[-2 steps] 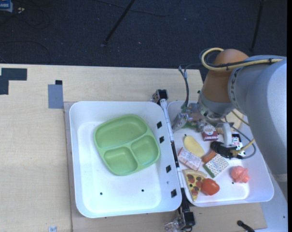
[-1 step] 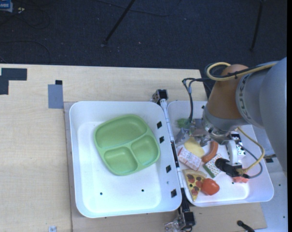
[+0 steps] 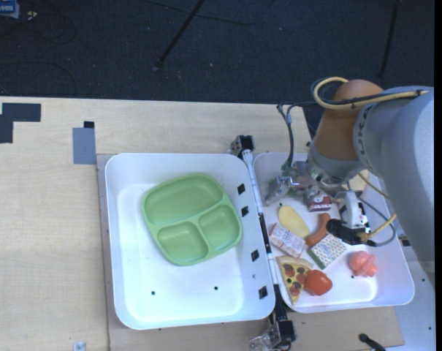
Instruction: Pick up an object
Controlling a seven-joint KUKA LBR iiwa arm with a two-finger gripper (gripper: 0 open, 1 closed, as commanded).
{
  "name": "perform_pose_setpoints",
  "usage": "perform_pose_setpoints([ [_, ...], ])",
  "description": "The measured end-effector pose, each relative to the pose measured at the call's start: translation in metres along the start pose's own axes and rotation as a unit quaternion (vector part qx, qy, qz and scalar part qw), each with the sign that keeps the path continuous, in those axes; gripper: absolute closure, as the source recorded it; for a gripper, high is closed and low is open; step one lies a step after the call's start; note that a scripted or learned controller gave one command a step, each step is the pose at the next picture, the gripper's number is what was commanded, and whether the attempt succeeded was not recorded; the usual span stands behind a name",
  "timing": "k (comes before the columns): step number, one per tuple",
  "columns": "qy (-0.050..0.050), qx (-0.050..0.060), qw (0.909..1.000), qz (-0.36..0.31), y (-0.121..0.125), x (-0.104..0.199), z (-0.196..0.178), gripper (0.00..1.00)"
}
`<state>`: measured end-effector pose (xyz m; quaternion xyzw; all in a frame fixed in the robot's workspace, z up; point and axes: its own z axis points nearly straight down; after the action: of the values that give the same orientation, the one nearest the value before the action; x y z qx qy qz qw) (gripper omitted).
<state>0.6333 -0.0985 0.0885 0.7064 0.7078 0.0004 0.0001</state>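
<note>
Nearest the camera, at the front of my right bin [image 3: 396, 291], lie a pizza slice [image 3: 292, 275] and a red tomato [image 3: 318, 283] touching it. Just right of them sits a pink lump [image 3: 364, 263], apart from the rest. A step farther back come a pink-and-white packet [image 3: 286, 240], a small green-checked box [image 3: 329, 250] and an orange sausage [image 3: 317, 230] leaning between them, with a yellow banana-like piece [image 3: 293, 220] just behind the packet.

To the left, the other bin [image 3: 126, 269] carries a green divided plate [image 3: 191, 218], tilted a little, its three compartments bare.

Farther back in the right bin hangs my pincer [image 3: 308, 189], low over the far left part of that bin, just behind the yellow piece and the sausage. My own wrist and its cables cover the tips, so I cannot tell whether the pincer is released or clenched, nor whether it touches anything. Nothing I can see is lifted; every toy lies on the bin floor.

Beyond that rises my grey arm [image 3: 399, 145] with its orange band [image 3: 348, 123], and past the pale desk [image 3: 38, 218] the dark floor [image 3: 206, 42].
</note>
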Motion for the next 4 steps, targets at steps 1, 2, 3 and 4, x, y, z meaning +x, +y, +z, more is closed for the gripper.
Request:
perform_pose_setpoints([
  [1, 0.000, 0.000, 1.0000, 0.001, 0.011, 0.015, 0.000, 0.00],
  [2, 0.001, 0.001, 1.0000, 0.002, -0.070, 0.011, -0.001, 0.00],
  [3, 0.000, -0.003, 1.0000, 0.002, -0.098, 0.007, -0.002, 0.00],
  [4, 0.000, -0.002, 1.0000, 0.001, -0.041, 0.011, -0.001, 0.00],
])
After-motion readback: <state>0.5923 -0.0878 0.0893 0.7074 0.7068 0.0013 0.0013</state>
